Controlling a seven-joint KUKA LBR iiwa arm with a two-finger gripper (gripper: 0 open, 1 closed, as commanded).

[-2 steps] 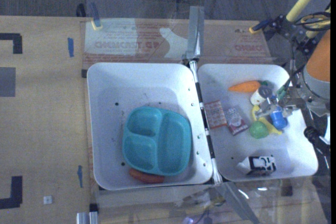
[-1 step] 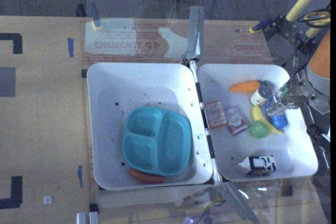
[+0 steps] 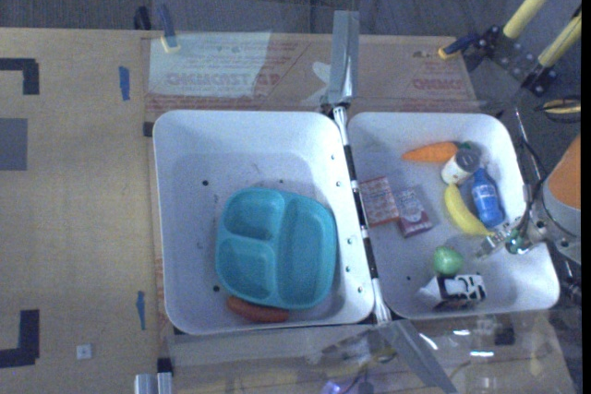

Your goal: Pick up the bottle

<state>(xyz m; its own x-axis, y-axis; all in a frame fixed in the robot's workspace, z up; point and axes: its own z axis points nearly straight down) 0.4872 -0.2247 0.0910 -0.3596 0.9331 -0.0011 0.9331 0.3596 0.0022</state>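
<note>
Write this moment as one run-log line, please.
target: blue plastic bottle, lying in right white bin beside yellow banana | tool: near bin's right rim, below bottle | grasp: not yet

tray [image 3: 277, 246] in left bin [image 3: 180, 198], bottle [image 3: 486, 201] in right bin [image 3: 388, 272]

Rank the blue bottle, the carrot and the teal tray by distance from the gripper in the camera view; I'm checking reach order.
From the gripper:
1. Blue bottle, just up-left, right bin.
2. Carrot, toward that bin's far side.
3. Teal tray, left bin.
</note>
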